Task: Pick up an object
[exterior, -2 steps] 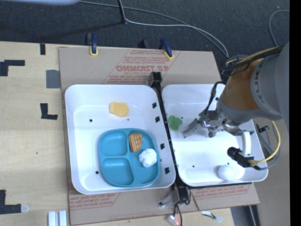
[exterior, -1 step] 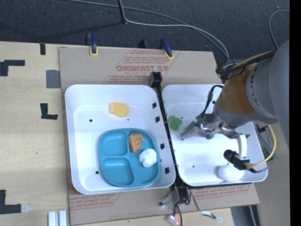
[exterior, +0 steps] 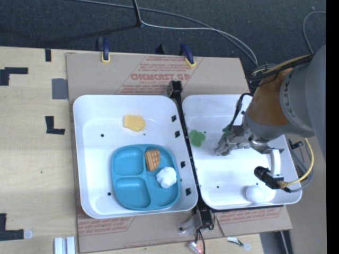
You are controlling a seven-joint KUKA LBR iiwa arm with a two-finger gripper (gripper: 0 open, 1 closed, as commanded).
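My gripper (exterior: 225, 145) hangs low over the middle of the right bin (exterior: 212, 106), reaching in from the right under the orange-banded wrist. A small green object (exterior: 197, 137) lies in that bin near its left wall, a short way left of the gripper. A white round object (exterior: 259, 193) rests in the bin's front right corner. In the left bin (exterior: 87, 110) a blue divided tray (exterior: 132, 187) holds a brown waffle-like piece (exterior: 152, 159) and a white crumpled lump (exterior: 166, 177). A yellow piece (exterior: 134, 123) lies behind the tray.
The two bins sit on a cardboard sheet (exterior: 153, 75) held by blue and yellow clamps (exterior: 105, 51) at the back. A black cable (exterior: 212, 33) runs across the dark floor behind. A black fitting (exterior: 267, 176) with a yellow cable hangs off the arm.
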